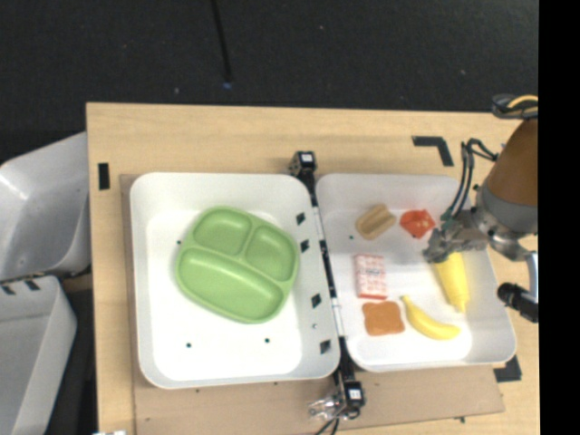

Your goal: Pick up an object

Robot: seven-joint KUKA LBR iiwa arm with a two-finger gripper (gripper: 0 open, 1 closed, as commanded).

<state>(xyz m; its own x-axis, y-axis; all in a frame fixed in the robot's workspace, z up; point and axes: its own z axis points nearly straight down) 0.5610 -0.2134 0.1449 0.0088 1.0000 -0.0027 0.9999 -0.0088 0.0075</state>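
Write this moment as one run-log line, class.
gripper: over right bin, at yellow corn cob top | grasp: unclear | green plate: left bin

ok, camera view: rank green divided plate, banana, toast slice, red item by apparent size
Largest to smallest:
1. green divided plate, by far
2. banana
3. toast slice
4. red item

The toast slice and the red item look close in size, so their order is unsure.
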